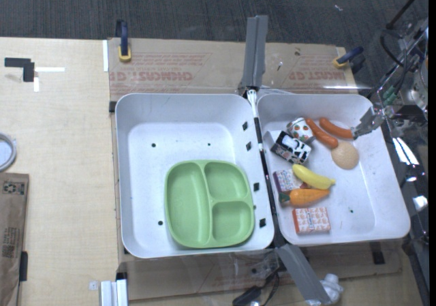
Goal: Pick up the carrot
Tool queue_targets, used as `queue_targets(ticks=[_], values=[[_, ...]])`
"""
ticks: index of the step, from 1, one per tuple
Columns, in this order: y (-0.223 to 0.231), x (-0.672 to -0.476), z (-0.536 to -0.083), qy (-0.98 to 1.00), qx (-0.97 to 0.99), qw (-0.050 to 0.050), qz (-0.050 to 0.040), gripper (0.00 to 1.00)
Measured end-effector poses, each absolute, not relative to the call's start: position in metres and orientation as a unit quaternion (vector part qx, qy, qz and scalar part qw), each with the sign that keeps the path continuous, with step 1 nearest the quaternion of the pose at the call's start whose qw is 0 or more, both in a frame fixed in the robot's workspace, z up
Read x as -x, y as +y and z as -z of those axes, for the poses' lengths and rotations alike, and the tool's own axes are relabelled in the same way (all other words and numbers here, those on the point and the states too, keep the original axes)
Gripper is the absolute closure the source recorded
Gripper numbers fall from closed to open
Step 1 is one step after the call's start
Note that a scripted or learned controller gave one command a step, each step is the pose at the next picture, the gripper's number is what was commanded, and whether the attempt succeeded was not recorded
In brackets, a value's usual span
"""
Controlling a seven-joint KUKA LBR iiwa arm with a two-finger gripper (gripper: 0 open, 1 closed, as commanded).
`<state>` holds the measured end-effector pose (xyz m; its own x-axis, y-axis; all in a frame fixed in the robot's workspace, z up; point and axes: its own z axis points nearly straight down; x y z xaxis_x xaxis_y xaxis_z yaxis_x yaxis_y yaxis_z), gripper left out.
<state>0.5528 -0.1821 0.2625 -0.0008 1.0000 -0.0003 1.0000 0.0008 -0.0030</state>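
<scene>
The end effector (363, 127) sat too small and blurred to read at the right bin's (381, 226) rim, the arm (409, 59) ran off the right edge, the banana (312, 176) covered part of the carrot (308, 196), and the tape roll (4, 153) was cropped at the left.

Carrot (308, 196) in right bin (381, 216), just under banana (313, 176); gripper (365, 125) near sausages (328, 131).

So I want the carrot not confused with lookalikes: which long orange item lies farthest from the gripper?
The carrot, just below the banana. The two sausages lie beside the gripper.
</scene>
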Motion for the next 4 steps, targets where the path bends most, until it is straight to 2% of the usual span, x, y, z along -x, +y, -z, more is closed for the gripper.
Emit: queue_targets(ticks=[1,2,3,4], values=[[-0.182,-0.553,-0.262,-0.707,0.707,0.001,-0.0012,0.00],[-0.143,-0.511,-0.127,-0.724,0.690,0.001,-0.0009,0.00],[-0.093,-0.512,-0.128,-0.733,0.680,0.002,-0.0010,0.00],[-0.107,-0.542,-0.181,-0.748,0.664,0.000,-0.0007,0.00]])
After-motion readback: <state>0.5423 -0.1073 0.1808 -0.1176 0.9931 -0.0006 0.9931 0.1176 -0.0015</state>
